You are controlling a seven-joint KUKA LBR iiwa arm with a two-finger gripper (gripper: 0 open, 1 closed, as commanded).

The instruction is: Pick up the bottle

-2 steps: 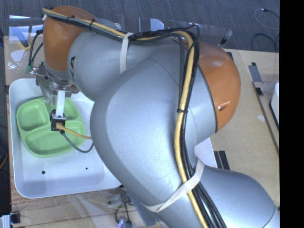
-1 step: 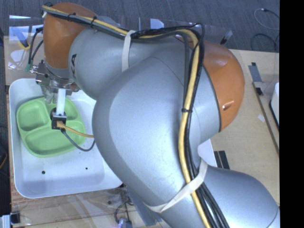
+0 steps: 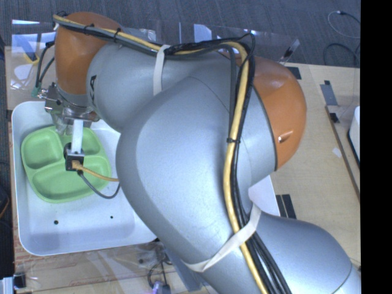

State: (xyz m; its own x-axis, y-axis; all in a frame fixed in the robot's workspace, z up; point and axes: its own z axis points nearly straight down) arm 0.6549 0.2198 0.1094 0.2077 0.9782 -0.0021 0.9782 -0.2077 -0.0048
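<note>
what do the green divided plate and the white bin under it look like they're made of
The green plate looks like moulded plastic: even pale green, soft rounded dividers, dull satin sheen. The white bin seems plastic too, smooth with rounded corners and low walls, though painted metal can't be ruled out.

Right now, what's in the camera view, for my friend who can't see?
A big grey robot arm with orange bands reaches in from the right. Its gripper hangs over a green divided plate in the left white bin.
</note>
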